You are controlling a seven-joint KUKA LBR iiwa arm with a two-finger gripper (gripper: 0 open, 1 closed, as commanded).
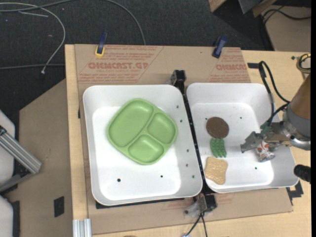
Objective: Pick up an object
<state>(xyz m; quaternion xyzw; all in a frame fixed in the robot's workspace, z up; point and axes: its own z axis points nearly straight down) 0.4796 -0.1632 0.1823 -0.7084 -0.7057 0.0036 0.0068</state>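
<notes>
The small red-and-white object [265, 152] lies near the right wall of the right bin [232, 90], directly under the gripper [260, 143]. It looks light, crumpled and possibly slippery, so a pinch across its narrow middle seems safest. The fingers [249, 142] appear spread around it, not yet pinching anything.

We see 2 white bins [98, 147], smooth plastic w/ a faint sheen. The green divided plate [142, 131] looks like matt plastic. The bench [163, 63] top is printed brown cardboard, dull. The brown disc [217, 127] reads matt; the tan piece [216, 170] looks rough, grainy. The claw [259, 144] appears metal, approx. satin.
</notes>
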